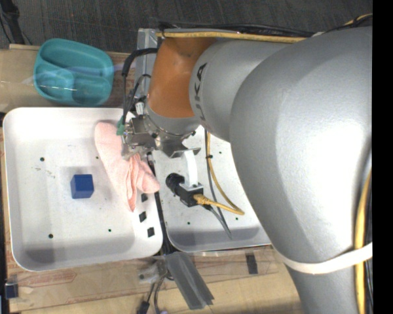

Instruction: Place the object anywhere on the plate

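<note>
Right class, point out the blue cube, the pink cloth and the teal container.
blue cube (82, 186), camera view, its top face.
pink cloth (118, 162), camera view, middle of its folds.
teal container (73, 71), camera view, its inner hollow.

— What sits off the bins?

— A teal plastic tub, at eleven o'clock on the wooden tabletop, just beside the left bin's far rim. Dark floor lies beyond it at twelve.

— And in the left bin?

— A small blue block, flat on the white bottom, at about nine o'clock from the bin's middle, well apart from the walls.

— The other bin?

— The right bin touches the left one; its near corner shows at six o'clock. A grey metal bracket lies just below it.
</note>
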You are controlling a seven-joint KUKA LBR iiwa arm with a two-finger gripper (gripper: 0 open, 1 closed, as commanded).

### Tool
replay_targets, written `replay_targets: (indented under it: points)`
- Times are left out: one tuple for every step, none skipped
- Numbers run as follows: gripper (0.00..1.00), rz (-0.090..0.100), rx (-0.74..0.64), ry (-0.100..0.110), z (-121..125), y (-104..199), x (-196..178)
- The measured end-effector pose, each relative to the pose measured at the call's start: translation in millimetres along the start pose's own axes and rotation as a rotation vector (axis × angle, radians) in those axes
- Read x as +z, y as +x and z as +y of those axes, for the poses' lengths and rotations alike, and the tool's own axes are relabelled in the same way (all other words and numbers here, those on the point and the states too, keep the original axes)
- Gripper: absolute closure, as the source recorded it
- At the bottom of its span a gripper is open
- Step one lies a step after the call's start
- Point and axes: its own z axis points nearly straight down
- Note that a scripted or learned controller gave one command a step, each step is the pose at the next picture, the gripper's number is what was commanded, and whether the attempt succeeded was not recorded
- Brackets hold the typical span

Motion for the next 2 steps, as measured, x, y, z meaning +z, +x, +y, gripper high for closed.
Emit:
replay_targets:
  points:
    - [1.0, 0.002, 0.053, -0.002, 34, -79, -1]
    - [1.0, 0.003, 0.131, -0.003, 68, -123, -24]
